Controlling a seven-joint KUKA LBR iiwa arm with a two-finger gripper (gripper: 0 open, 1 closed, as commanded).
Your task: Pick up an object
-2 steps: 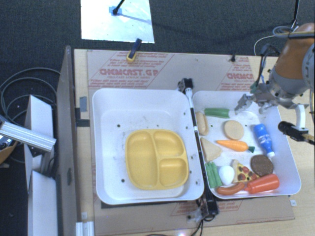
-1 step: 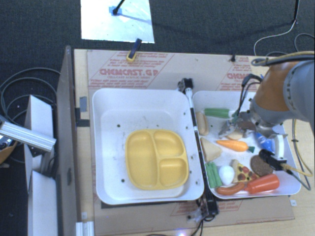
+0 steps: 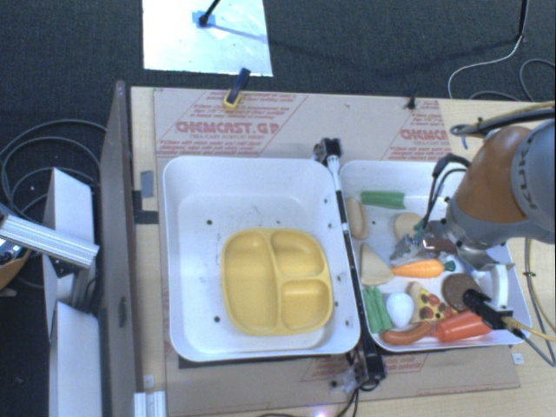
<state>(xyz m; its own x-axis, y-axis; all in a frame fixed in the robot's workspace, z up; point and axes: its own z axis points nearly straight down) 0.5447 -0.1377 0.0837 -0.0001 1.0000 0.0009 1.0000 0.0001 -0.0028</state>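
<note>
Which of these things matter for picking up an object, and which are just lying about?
For the job:
hand
carrot
egg
pizza slice
sausage

Lying about:
yellow tray
left bin

Robotics lab, grey arm [image 3: 512,181], 2 bins [image 3: 187,233], loose cables [image 3: 35,146]

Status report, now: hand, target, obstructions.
Hand low over right bin, among the toy food. Fingers unclear; nothing confirmed held. Nearest item: carrot, just below it. Items crowd it all round.
</note>
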